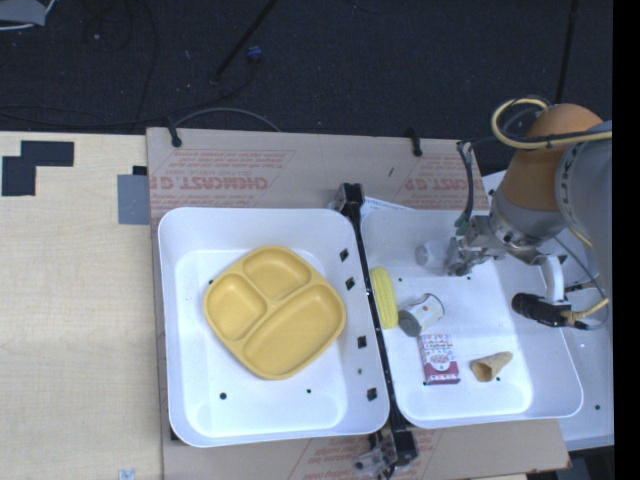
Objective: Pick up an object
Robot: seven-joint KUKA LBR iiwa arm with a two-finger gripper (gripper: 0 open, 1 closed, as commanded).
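1. Over the right bin [560, 393], near its far edge, you had the gripper [465, 256] hanging low with nothing visibly between its parts (whether it was wide or narrow I could not tell).
2. Nothing was lifted yet, so the whole pick was left to do, as I judged it.
3. Your candidates all lay in that bin: a yellow corn cob [383, 298] against the divider, a small tipped can [422, 313] just beside it, a red-and-white carton [439, 358] nearer you, and a cone-shaped piece [491, 366] to its right.
4. A yellow divided plate [275, 311] sat in the left bin [190, 388].
5. Glare on the white floor blurred whatever small grey thing lay by the gripper.
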